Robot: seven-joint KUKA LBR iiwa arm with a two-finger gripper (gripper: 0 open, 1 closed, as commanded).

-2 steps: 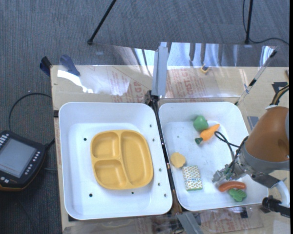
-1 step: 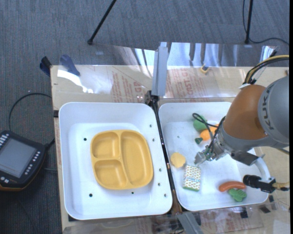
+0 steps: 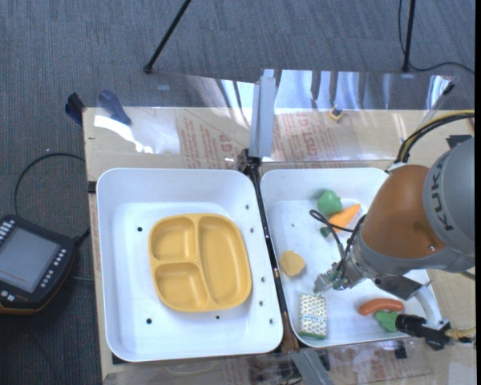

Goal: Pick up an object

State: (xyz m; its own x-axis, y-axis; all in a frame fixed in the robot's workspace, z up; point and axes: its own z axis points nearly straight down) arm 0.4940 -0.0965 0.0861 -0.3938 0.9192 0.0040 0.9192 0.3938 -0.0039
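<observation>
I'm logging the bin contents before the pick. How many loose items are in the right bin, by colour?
Green: 2, one by the carrot, one at the near edge
Orange: 1, the carrot
Red: 1
Yellow: 1
White patterned: 1
Total: 6
</observation>
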